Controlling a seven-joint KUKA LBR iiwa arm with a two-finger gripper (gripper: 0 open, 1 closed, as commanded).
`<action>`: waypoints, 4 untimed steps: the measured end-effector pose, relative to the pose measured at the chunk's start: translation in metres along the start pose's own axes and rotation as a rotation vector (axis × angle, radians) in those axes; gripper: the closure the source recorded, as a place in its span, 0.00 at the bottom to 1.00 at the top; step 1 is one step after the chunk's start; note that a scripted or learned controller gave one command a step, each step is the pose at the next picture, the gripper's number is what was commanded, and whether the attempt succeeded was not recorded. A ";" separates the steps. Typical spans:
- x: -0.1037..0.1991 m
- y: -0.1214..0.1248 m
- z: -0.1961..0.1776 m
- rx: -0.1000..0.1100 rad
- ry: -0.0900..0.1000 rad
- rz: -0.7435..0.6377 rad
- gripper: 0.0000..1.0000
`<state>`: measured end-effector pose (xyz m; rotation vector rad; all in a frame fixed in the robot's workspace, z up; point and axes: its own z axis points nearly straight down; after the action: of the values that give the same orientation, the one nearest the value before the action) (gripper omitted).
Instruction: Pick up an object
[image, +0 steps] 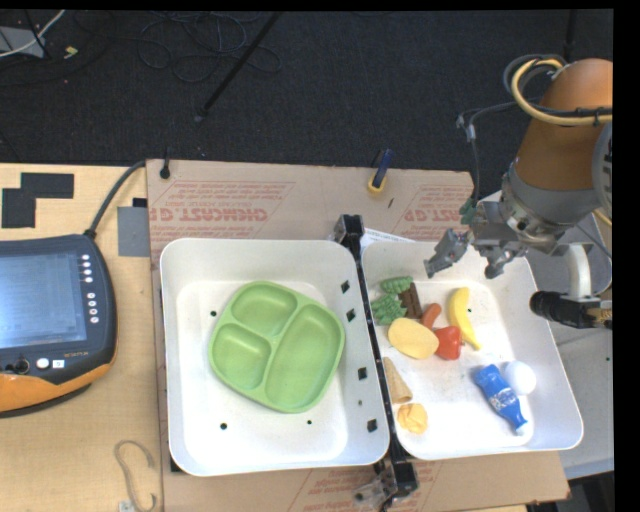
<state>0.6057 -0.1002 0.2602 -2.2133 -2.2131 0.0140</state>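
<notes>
My gripper (470, 258) hangs over the far edge of the right bin (550, 400), its two fingers spread apart with nothing between them. Below it in that bin lie a yellow banana (462, 316), a yellow potato-like piece (412, 338), a red piece (446, 342), green and brown pieces (396, 296), a blue bottle (500, 394), a white ball (521, 378), and two orange-tan pieces (411, 417) near the front left.
The left bin (190, 420) holds a green sectioned plate (277, 345). A tablet-like controller (48, 310) lies on the bench at far left. A black divider clamp (350, 232) sits between the bins. A blue-yellow clip (379, 172) stands at the cardboard's far edge.
</notes>
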 end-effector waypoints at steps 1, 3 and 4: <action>0.000 0.002 -0.006 -0.011 -0.001 -0.001 0.00; 0.008 0.002 0.103 -0.006 -0.001 -0.001 0.00; 0.014 0.007 0.162 -0.010 -0.002 -0.002 0.00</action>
<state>0.6099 -0.0857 0.0985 -2.2165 -2.2217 0.0048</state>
